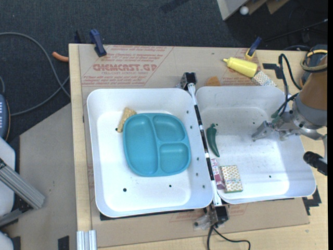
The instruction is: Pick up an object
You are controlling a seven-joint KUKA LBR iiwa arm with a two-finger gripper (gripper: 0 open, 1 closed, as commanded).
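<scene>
The desk (156,61) carries 2 shallow white bins side by side. The left bin (104,191) holds a teal divided plate (156,144) with 3 compartments, lying flat near the middle. A tan cracker-like piece (125,118) lies at the plate's upper left corner, touching or partly tucked under its rim.

The right bin (291,184) holds a dark green pepper-shaped object (213,139) close to its left wall, lying lengthwise along that wall. Nearer the front left corner sits a small patterned box (231,177), with a pink and white packet (217,174) just beside it against the divider between the bins.

The arm (315,95) comes in from the right, and its hand (263,130) is low over the upper right part of the right bin, well apart from the pepper and the box. Nothing is visible between its fingers; whether they are spread or pressed together I cannot tell.

Behind the right bin, on the desk, lies a yellow bottle-shaped object (241,65). 2 blue clamps (97,42) grip the desk's back edge.
</scene>
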